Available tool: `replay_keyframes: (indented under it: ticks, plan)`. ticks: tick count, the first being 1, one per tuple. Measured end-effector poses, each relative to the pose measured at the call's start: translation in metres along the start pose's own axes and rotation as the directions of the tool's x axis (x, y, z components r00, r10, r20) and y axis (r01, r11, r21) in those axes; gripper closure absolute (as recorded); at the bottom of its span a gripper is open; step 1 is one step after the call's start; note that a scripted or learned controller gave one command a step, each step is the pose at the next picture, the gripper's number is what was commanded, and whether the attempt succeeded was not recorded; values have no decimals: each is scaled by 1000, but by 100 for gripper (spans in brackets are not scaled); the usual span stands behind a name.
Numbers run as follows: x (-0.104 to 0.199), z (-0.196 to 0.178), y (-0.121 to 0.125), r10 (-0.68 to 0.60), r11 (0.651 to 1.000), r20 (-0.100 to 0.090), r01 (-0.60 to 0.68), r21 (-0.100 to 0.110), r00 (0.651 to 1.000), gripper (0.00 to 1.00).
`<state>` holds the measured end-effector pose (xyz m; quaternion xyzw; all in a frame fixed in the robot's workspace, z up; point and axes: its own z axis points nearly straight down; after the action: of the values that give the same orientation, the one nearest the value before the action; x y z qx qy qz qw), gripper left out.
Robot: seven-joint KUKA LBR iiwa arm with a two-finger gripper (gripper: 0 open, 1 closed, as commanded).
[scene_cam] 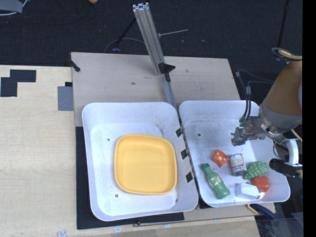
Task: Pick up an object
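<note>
The right bin (pixel 207 117) holds several small items along its near side: a green bottle (pixel 216 181), a red carton (pixel 219 158), a small tin can (pixel 237 164), a bunch of green grapes (pixel 256 170), a red tomato-like piece (pixel 261 182) and a white block (pixel 247 191). My gripper (pixel 242 136) hangs over the right part of this bin, just beyond the can and the red carton. Nothing shows between its fingers. Whether they are open or shut is not clear from this angle.
The left bin (pixel 98 117) holds a yellow square plate (pixel 145 164). A metal post (pixel 153 33) slants up from the ridge between the two bins. The arm's orange band (pixel 289 83) and grey wrist stand over the right bin's far right edge.
</note>
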<state>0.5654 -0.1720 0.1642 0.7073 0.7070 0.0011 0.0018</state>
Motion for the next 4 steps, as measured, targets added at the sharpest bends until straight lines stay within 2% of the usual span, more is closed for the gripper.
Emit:
replay_keyframes:
  ticks: [1,3,4]
  plan:
    - [-1,-52,1,0,1000,0,0,0,1000,100]
    - [119,-54,19,-5,1000,-2,5,5,1000,100]
    - [163,-60,38,-3,1000,-1,3,4,1000,100]
